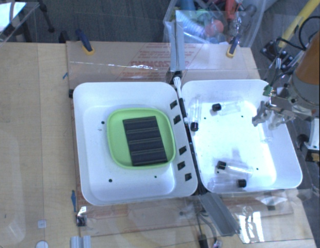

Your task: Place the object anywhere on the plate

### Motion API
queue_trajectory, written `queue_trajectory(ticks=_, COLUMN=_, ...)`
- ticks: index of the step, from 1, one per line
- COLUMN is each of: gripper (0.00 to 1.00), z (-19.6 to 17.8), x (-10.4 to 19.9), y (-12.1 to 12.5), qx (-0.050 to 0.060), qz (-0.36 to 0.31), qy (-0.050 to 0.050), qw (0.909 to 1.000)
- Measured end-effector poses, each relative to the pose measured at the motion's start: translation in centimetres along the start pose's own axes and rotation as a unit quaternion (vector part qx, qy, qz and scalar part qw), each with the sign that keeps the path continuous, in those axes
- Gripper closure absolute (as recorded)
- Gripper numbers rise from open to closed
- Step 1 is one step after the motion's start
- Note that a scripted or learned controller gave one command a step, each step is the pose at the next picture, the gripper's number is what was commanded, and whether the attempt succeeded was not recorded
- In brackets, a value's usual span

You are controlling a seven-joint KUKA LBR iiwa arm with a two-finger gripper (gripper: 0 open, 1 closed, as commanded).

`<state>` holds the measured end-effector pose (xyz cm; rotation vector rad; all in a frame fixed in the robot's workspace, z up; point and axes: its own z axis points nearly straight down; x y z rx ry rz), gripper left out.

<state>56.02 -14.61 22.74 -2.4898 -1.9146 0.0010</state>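
Observation:
A green square plate (114,138) lies in the left bin (88,185). On the plate rests a dark grey ribbed rectangular block (144,140), flat and roughly centred. My gripper (267,120) hangs over the right edge of the right bin (286,164), far from the plate. Its fingers stand apart with nothing between them. Several clear tubes with black caps lie in the right bin, one near the back (224,107) and two near the front (233,166) (227,183).
A divider with black clips (180,133) runs between the two bins. A clear box of coloured items (217,9) stands behind the bins. Cables and hardware sit at the far right (284,50).

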Motion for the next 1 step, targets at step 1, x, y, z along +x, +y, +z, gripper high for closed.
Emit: queue_trajectory(ticks=1, gripper=0.0, z=-0.01, x=0.0, y=0.0, qx=0.0, qz=0.0, qy=0.0, qw=1.0)
